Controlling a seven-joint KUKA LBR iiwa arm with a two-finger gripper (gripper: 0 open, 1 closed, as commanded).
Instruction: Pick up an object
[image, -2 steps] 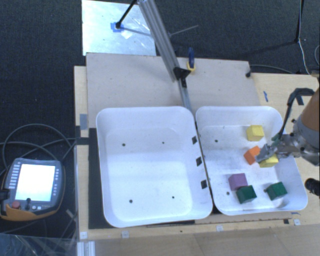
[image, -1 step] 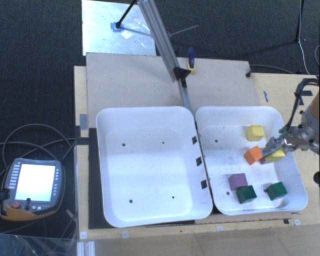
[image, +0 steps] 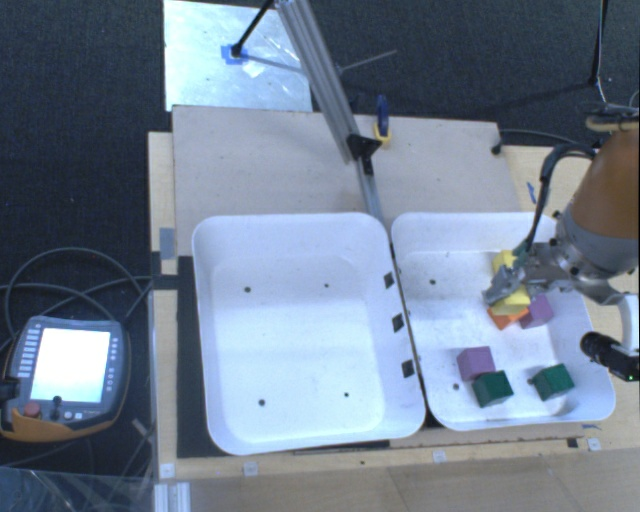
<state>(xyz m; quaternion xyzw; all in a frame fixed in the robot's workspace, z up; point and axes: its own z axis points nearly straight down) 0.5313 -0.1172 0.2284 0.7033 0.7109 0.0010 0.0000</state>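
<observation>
Gripper (image: 508, 287) low in right bin (image: 440, 245), over cluster of yellow block (image: 506, 264), orange block (image: 505, 318) & purple block (image: 539, 311); finger state: can't tell. Likely lining up a pick there. Spare purple cube (image: 475, 361) & two green cubes (image: 491, 388) nearer, apart

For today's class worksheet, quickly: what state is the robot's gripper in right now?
Gripper: down in the right bin at the yellow block; open or closed cannot be told.
</observation>
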